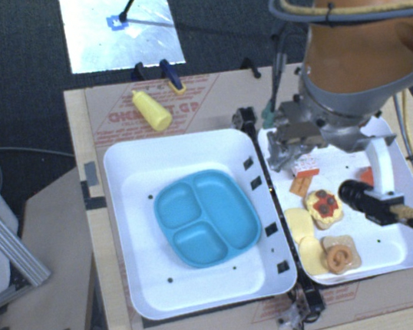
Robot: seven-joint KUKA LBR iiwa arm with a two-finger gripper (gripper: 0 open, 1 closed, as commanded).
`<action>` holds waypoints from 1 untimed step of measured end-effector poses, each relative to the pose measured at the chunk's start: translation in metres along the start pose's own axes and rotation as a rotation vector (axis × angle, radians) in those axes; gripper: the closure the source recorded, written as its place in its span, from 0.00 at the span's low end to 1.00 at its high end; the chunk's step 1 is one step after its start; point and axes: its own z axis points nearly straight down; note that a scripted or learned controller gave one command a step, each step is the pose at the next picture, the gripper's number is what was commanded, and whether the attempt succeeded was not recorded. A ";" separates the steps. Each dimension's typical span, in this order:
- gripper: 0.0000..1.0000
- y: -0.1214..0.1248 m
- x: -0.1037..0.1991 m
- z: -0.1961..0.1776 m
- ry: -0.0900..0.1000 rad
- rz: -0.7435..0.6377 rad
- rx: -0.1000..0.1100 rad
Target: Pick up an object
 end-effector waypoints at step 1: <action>1.00 -0.001 -0.016 0.038 -0.002 0.012 0.006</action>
